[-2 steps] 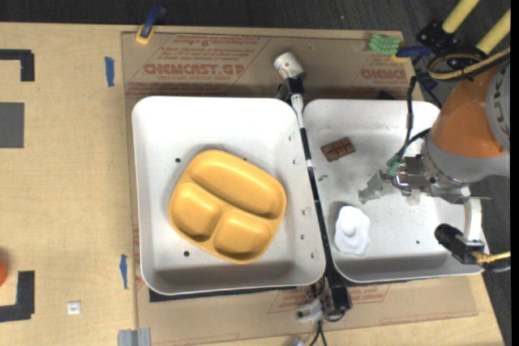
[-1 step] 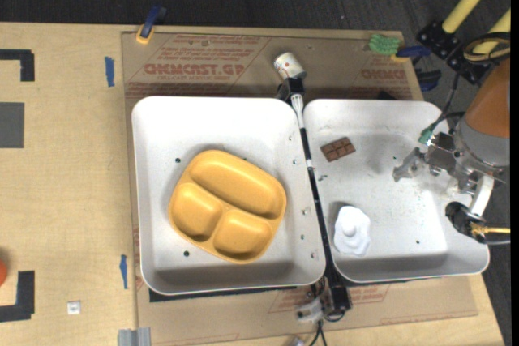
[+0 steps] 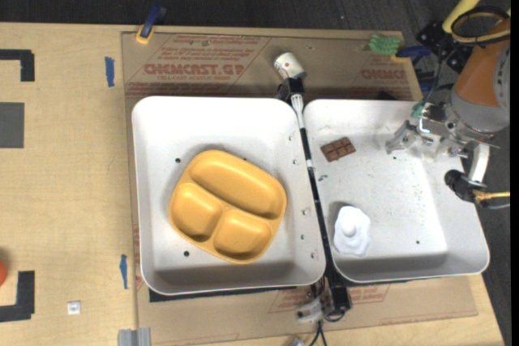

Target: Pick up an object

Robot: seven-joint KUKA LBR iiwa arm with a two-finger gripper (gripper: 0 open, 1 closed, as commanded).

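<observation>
Nearest, a white bottle (image 3: pixel 352 230) lies in the right bin (image 3: pixel 422 198), a brown block (image 3: pixel 338 148) further back. Above that bin's right edge, the gripper (image 3: pixel 405 135) hangs, jaws spread, holding nothing; centre over one object before descending

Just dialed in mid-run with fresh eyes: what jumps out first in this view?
The big yellow divided tray dominates, lying in the middle of the left bin. In the right bin, a small brown chocolate-like piece sits near the top left and a white bottle-like object near the bottom left. The gripper reaches in at the right bin's upper right edge, apart from both.
</observation>
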